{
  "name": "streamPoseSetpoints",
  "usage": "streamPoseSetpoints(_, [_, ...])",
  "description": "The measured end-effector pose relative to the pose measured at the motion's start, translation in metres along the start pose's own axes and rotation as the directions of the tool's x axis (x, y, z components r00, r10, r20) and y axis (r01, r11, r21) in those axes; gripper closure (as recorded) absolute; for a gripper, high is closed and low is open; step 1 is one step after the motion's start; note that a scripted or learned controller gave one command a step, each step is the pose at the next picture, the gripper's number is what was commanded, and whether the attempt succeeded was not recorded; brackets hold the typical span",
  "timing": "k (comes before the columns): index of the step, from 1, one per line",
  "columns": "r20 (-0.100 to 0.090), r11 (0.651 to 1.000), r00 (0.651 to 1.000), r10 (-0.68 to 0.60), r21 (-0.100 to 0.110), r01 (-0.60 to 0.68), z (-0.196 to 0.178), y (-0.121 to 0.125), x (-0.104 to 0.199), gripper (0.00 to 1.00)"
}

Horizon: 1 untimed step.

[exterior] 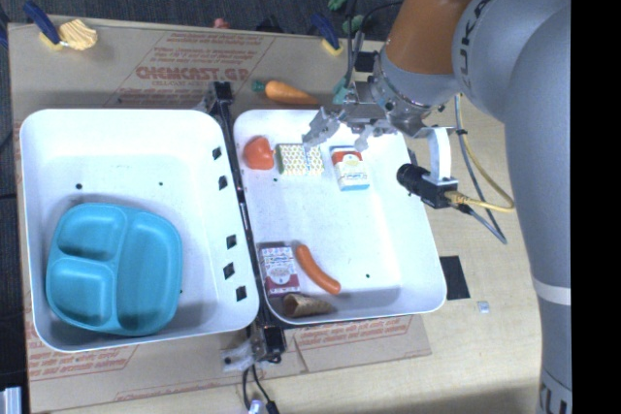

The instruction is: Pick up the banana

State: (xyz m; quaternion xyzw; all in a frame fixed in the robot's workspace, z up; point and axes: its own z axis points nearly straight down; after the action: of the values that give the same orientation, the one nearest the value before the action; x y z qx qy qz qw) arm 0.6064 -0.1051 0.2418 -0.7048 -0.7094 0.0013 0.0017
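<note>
**Tool over the right bin's far end, fingers spread**

Nearest us, we note a brown item [309, 305] at the right bin's [419, 291] front wall; its identity is unclear. The tool [340, 133] hangs with fingers apart, gripping nothing, above a small carton [351, 170]. We cannot pick out the banana with confidence. The arm's [505, 73] bulk hides the worktop [485, 325] beyond.

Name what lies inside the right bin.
In the right bin: a tomato, a yellow sponge, a small carton, a red packet, a sausage, a brown piece. The claw covers the bin's far edge.
</note>
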Motion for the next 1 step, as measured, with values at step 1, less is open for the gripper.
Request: streamPoseSetpoints(1, [0.000,0.995,0.995,0.095,0.001,-0.095,0.0296,-0.0242,0.0850,0.00])
